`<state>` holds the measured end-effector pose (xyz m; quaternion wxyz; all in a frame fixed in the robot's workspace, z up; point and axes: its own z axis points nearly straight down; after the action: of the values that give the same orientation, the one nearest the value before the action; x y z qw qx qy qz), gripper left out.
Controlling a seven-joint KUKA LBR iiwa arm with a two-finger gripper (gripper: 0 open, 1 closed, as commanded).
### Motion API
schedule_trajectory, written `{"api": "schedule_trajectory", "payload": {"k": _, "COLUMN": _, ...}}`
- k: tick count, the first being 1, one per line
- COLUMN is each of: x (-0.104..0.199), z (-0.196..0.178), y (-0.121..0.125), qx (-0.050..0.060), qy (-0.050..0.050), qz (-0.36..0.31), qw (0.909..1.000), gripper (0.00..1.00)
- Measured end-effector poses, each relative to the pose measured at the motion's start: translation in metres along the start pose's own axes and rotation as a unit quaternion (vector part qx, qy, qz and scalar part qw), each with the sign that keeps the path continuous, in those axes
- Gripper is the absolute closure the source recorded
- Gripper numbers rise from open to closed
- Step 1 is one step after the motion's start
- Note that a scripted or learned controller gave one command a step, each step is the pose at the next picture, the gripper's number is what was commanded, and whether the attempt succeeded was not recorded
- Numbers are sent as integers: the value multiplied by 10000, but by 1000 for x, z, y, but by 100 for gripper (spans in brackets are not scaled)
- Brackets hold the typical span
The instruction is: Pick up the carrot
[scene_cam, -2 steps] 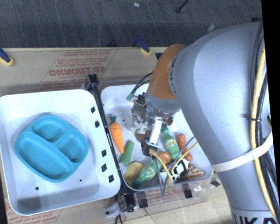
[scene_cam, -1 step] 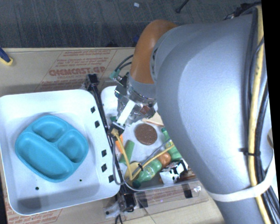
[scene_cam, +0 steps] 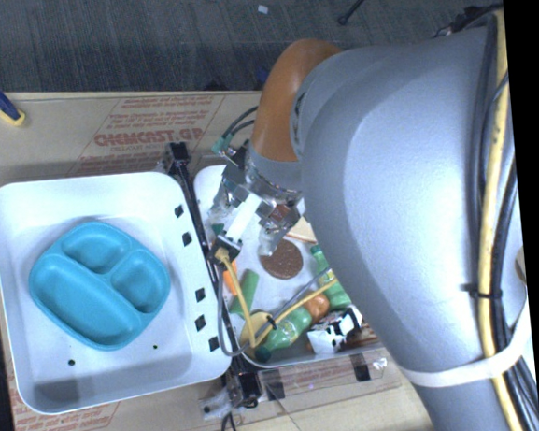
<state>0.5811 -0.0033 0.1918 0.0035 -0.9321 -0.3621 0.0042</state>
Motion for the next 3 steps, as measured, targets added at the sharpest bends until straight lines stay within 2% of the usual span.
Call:
{"api": "schedule_trajectory", "payload": {"k": 1, "x": -10, "z": 0, "y": 33, "qx": -14, "qy": 1, "qz": 944, "qw": 9955, "gripper": 0}}
{"api": "schedule_trajectory", "payload": {"k": 2, "x": -46, "z": 2, "y": -40, "qx": 4, "qy": -23, "qz": 762, "qw": 9971, "gripper": 0}}
{"api": "schedule_trajectory", "payload": {"k": 3, "x": -46, "z": 2, "y": -40, "qx": 0, "qy": -20, "qz": 763, "qw": 9971, "gripper": 0}}
